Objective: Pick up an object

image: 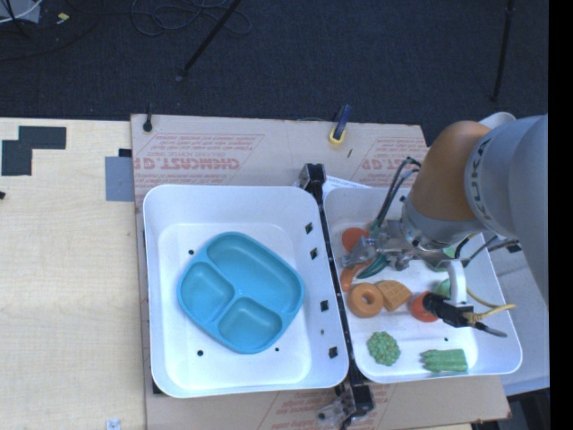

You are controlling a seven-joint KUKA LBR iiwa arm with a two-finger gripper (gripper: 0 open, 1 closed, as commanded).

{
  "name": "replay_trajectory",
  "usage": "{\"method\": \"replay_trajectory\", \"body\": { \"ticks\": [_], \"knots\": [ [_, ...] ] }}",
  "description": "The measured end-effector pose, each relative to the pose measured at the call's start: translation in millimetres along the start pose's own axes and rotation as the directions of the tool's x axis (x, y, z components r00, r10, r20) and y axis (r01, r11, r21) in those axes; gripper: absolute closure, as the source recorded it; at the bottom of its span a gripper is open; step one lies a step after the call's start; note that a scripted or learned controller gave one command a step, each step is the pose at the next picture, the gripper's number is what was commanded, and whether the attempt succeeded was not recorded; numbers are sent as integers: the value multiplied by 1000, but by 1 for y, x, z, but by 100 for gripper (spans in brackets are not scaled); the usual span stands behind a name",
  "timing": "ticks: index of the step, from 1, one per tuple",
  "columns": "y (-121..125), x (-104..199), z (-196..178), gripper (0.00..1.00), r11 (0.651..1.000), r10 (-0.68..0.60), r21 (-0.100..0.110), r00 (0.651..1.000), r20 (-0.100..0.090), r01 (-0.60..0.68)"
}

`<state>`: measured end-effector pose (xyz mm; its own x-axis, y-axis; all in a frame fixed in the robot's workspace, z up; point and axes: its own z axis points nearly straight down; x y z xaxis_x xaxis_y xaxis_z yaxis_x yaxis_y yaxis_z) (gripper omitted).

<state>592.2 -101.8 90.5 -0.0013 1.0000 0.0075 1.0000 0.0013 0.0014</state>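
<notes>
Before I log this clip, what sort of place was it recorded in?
Most likely a robotics lab test bench, not a kitchen. Two shallow white bins sit on cardboard, one holding a blue divided plate, the other toy food such as a doughnut. Loose cables lie on dark carpet behind.

Two bins side by side on the bench, arm over the right one.

Left bin [157,240] holds a divided plate [240,291] near its middle. Right bin [506,348] holds a ring-shaped piece [365,300] left of a wedge piece [393,294]; nearer lie a bumpy round piece [383,348] and, to its right, a long piece [445,360]. The gripper [380,256] sits just beyond the ring.
</notes>
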Motion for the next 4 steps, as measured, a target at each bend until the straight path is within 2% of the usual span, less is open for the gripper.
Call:
{"method": "replay_trajectory", "body": {
  "ticks": [1, 2, 3, 4],
  "knots": [
    [1, -2, -11, 100, 1000, 3, -2, 1000, 2, -3],
    [3, -6, -51, 100, 1000, 2, 4, 1000, 7, -2],
    [2, -7, -113, 100, 1000, 1, 2, 1000, 7, -1],
    [3, -7, -136, 100, 1000, 1, 5, 1000, 6, -1]
  ]
}}
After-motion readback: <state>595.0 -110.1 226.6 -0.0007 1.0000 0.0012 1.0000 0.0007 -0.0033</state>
